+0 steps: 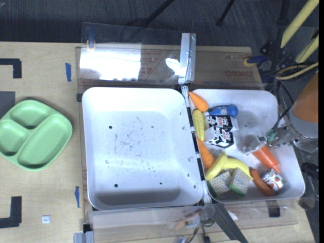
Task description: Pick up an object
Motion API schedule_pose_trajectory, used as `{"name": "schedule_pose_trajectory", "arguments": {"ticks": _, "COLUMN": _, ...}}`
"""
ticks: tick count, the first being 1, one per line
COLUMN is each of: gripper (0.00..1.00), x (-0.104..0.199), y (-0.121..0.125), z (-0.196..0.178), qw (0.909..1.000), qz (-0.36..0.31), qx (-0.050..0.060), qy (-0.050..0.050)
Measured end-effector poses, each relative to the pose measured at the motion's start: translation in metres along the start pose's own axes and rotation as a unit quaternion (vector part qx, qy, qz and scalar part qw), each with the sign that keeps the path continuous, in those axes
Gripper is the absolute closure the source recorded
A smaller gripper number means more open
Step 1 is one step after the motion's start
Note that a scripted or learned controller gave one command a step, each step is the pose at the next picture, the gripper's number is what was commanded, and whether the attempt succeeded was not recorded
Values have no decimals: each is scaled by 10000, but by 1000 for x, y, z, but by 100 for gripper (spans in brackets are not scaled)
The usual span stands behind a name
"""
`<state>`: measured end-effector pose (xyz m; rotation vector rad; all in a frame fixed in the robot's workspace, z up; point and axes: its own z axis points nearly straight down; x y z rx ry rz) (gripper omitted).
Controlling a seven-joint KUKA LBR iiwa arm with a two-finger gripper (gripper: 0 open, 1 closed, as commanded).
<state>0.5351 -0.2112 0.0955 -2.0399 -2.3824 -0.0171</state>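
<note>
The right white bin holds a jumble of toy food. An orange carrot, a yellow corn cob and a second carrot lie along its left wall. A blue bottle and a black-and-white carton sit near the middle. A banana, two sandwich-like cubes, a red sausage, a small can and an orange bottle fill the front. My gripper hangs low at the bin's right side, just above the orange bottle's top end.
The left white bin stands beside the right one. A green divided plate rests on the bench at far left. A clear plastic panel stands behind the bins. Cables and stands crowd the floor at the upper right.
</note>
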Motion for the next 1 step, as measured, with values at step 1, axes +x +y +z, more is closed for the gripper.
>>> {"name": "schedule_pose_trajectory", "arguments": {"ticks": 1, "gripper": 100, "x": -5, "y": -3, "z": -8, "qw": 10000, "qz": 26, "qx": 16, "qy": -43}}
